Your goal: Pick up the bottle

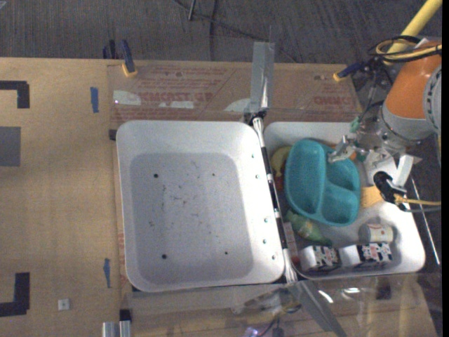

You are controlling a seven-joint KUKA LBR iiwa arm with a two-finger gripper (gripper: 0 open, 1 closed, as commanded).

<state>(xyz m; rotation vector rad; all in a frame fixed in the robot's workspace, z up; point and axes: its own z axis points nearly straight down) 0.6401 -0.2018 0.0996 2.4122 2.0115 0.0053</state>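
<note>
Bottle (pixel 306 226) lies in right bin (pixel 414 248) beneath teal tray (pixel 324 182); tool (pixel 349 148) above, grip state unclear

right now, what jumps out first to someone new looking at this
The teal divided tray in the right bin catches the eye first, tilted over the smaller items crowded beneath it. Next comes the arm's orange band at the right edge, above that bin. The left bin is a broad white expanse beside them.

Two bins side by side, tray (pixel 324 183) in the right bin (pixel 414 248), two small cartons (pixel 347 255) in front of it, gripper (pixel 354 146) above the tray's back edge
</note>
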